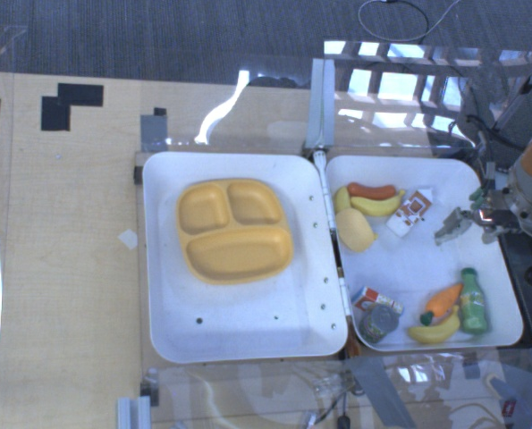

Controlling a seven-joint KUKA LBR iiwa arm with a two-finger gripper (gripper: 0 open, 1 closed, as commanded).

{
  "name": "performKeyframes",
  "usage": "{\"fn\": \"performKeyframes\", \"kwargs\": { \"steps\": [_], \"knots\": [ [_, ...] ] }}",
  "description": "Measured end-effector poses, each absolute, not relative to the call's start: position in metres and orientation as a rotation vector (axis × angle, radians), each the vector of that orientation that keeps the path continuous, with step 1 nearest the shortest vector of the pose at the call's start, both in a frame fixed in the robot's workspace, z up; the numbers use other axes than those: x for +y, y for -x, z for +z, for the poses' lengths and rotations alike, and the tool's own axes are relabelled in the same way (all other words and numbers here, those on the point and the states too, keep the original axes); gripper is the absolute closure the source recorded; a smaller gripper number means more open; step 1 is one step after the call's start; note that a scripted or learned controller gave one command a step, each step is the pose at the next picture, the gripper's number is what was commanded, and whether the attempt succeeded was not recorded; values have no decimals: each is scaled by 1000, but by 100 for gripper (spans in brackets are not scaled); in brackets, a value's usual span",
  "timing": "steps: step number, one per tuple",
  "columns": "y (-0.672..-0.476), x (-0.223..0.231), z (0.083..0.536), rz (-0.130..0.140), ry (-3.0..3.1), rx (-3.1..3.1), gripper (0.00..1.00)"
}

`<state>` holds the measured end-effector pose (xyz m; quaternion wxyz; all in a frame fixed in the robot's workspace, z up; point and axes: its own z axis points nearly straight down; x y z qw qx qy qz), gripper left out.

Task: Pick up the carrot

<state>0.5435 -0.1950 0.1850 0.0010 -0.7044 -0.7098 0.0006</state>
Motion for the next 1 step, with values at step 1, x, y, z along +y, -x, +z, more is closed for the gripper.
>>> {"fn": "performKeyframes", "kwargs": {
  "steps": [1],
  "knots": [
    [-504,-187,95,-5,1988,-2433,0]
  ]
}}
